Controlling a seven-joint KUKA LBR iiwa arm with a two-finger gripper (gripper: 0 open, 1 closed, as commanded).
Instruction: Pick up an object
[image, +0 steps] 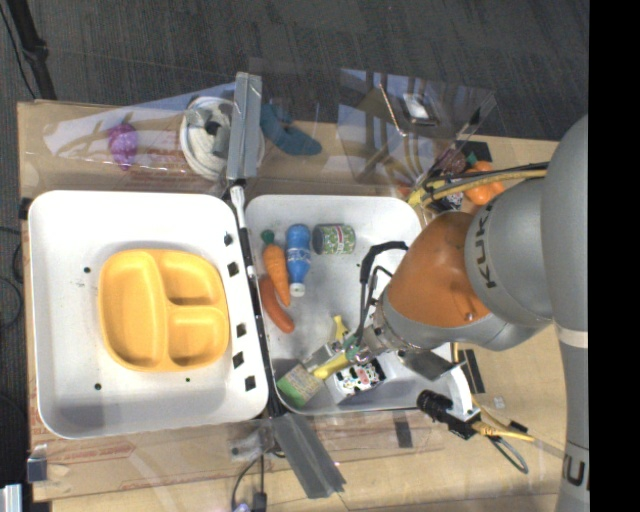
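My gripper (352, 372) reaches down into the right bin (400, 215) near its front edge, under the grey and orange arm. It hangs over a green and yellow brush-like object (312, 372) lying at the bin's front left. Further back in the same bin lie an orange carrot (277, 274), a reddish sausage-like piece (277, 310), a blue bottle (298, 257) and a small green can (334, 239). The arm's bulk hides much of the bin's right side.
The left bin (60, 230) holds a yellow divided tray (165, 306). Behind the bins lie a purple toy (123, 143), a white coil (208, 135), a teal item (288, 135) and clear plastic. Cables run along the bench's right front.
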